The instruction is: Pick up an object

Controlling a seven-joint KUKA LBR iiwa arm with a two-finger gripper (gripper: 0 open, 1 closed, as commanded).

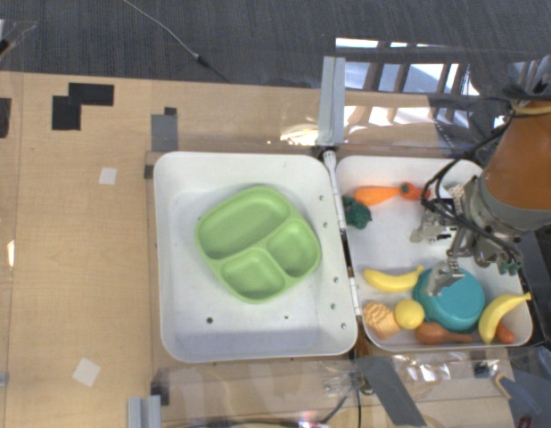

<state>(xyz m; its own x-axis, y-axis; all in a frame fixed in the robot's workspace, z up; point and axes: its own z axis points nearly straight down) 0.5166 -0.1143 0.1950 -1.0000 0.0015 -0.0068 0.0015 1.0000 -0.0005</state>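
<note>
Left bin (177,328) is sitting on the bench (70,266), holding a green divided plate (258,242) near its middle, three compartments facing up, tilted in view. Nothing is touching the plate.

Right bin (382,172) is sitting just beside it, sharing the centre divider, and is carrying the toys. A dark green leafy piece (356,212) is lying at its left wall, with an orange carrot (381,194) just beside it toward the back. Along the front: a yellow banana (393,280), a tan lumpy piece (379,316), a yellow lemon (409,313) touching the teal bowl (454,300), a reddish-brown item (443,333) under the bowl's front edge, and a second banana (503,314) leaning at the right corner.

The arm is reaching in from the right — the gripper (447,259) is hanging over the bin's middle-right, its lower metal tip overlapping the teal bowl's rim. Jaw spacing is unclear – cannot tell, and nothing is visibly caught between them.
</note>
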